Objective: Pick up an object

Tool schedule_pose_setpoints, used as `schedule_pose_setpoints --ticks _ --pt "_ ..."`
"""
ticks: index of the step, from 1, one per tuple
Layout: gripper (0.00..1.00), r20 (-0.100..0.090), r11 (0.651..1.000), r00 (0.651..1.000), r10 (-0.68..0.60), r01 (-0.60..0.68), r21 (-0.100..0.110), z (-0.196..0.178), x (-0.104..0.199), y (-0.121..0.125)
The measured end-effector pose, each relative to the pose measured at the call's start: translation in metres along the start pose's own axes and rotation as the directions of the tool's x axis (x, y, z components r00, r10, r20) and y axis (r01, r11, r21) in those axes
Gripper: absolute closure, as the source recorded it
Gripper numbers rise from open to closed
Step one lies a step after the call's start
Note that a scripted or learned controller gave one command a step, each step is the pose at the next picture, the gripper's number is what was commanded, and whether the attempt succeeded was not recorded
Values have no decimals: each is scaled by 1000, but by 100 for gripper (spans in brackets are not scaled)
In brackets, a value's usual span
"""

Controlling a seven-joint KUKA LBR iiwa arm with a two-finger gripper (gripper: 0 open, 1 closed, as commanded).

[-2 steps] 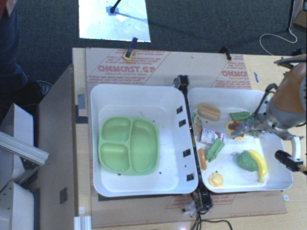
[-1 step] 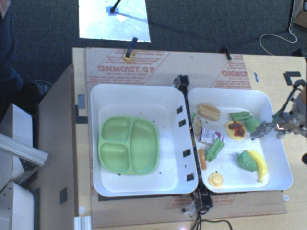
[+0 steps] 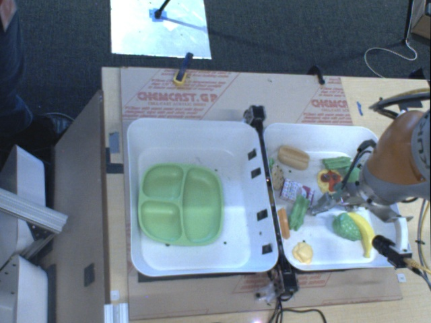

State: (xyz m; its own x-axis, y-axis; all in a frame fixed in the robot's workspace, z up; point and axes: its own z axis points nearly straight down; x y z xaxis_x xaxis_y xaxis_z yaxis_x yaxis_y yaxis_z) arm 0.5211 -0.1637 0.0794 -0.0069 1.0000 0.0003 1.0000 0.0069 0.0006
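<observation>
Reaching in from three o'clock, the grey arm (image 3: 397,157) with its orange band hangs over the right bin (image 3: 316,136), and its gripper (image 3: 323,202) sits low among the toy food near the bin's middle. The metal fingers (image 3: 316,206) point toward nine o'clock, and I cannot tell whether the jaws are spread or pressed together, because they blur into the clutter beneath them. Nothing can be made out between them.

Just beside the fingertips at nine o'clock lies a green pepper-like piece (image 3: 297,210), with an orange carrot-like stick (image 3: 283,222) at its eight o'clock side. A small purple-and-white packet (image 3: 292,190) lies at eleven o'clock from the gripper, and a tan bread roll (image 3: 293,157) rests farther out toward twelve o'clock. A red and yellow item (image 3: 328,178) sits just at one o'clock. At four o'clock lie a green bumpy lump (image 3: 346,226) and a yellow banana (image 3: 363,231), touching one another. A pale yellow piece (image 3: 303,251) sits at seven o'clock near the bin's front wall.

The left bin (image 3: 195,130) holds a green divided tray (image 3: 180,204).
</observation>
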Motion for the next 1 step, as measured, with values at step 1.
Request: schedule_pose_setpoints --ticks 1 --pt "100 1 1000 1000 3 -3 -4 -16 -3 1"
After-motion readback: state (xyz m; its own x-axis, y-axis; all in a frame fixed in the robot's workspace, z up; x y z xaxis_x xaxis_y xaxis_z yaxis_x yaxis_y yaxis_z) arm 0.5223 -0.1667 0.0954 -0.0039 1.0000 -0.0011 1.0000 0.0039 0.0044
